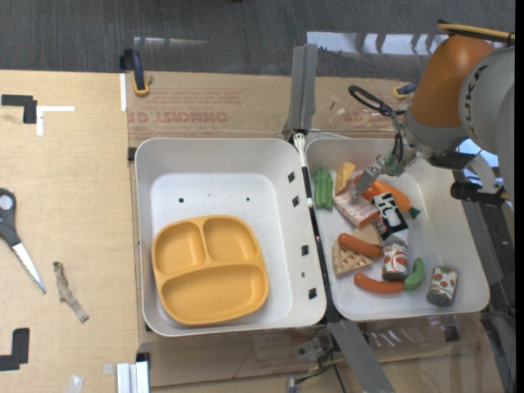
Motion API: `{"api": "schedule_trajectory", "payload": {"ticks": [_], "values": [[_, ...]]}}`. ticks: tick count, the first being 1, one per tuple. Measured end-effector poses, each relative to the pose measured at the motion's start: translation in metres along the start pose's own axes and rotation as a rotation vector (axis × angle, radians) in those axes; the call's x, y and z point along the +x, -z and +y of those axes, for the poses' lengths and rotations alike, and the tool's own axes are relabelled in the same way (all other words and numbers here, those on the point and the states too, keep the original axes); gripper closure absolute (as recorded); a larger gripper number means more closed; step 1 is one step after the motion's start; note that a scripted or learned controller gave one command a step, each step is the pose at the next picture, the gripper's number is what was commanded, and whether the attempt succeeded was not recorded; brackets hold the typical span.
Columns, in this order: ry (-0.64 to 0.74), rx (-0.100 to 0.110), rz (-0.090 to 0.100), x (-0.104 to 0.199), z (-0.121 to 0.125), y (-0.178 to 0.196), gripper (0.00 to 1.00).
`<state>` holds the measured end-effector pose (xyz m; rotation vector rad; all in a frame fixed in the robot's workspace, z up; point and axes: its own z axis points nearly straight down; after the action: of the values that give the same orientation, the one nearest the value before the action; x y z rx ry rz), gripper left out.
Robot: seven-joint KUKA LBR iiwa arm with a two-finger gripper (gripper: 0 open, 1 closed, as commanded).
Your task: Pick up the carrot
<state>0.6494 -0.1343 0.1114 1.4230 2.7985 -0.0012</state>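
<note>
Carrot (385,193) lies in my right-hand white bin (458,244), among toy foods, just beside a black-and-white packet (391,214). My gripper (366,180) hangs over that heap, touching nothing I can be sure of; how it is set I cannot tell. Left bin (213,170) bears a yellow divided plate (210,268). Pale wooden bench (61,219) carries scissors (16,244); dark carpet (246,15) lies beyond

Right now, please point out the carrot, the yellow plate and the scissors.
carrot (391,196): camera view, on its orange body.
yellow plate (211,301): camera view, on its large lower compartment.
scissors (23,257): camera view, on the blade.
</note>
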Motion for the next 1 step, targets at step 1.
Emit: {"api": "schedule_trajectory", "payload": {"ticks": [1], "values": [[0.004,-0.001,-0.004,-0.0005,0.0011,0.0102,1.00]]}}
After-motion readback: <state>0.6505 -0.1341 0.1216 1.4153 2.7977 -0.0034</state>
